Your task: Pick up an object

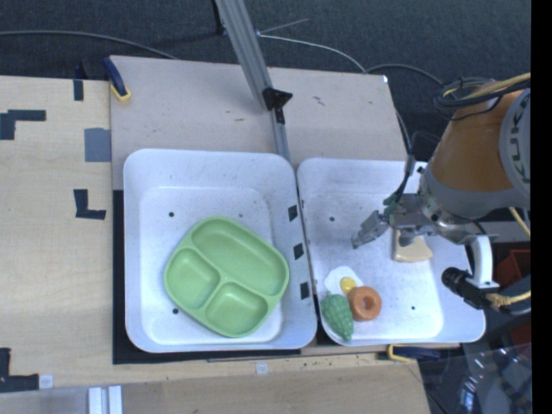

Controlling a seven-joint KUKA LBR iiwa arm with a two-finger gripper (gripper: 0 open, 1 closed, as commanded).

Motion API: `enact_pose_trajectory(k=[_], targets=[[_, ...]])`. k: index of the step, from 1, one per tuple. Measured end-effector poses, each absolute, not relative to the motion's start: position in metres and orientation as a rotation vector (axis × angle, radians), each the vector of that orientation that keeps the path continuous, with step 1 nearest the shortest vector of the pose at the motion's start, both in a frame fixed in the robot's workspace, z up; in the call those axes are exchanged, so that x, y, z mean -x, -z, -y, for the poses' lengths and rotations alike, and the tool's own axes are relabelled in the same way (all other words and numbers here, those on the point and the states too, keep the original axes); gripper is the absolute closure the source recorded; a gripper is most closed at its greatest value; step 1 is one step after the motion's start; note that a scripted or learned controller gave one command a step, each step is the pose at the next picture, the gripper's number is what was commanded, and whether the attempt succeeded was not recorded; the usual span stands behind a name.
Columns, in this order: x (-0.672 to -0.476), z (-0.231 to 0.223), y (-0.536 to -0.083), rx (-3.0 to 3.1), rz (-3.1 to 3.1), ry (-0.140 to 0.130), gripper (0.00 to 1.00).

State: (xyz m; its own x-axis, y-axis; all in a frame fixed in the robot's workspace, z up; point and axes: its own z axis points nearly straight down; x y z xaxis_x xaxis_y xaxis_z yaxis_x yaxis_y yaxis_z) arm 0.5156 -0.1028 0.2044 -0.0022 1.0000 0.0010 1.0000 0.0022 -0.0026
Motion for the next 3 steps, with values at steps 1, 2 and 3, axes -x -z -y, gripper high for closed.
enact_pose_trajectory(k=[1, 2, 3], targets=[[-0.516, 0.103, -0.204, 2.217, 2.222, -0.002, 0.00], [-0.513, 0.101, -0.161, 2.216, 2.219, -0.007, 0.00], [-0.511, 0.100, -0.117, 2.216, 2.218, -0.008, 0.00]])
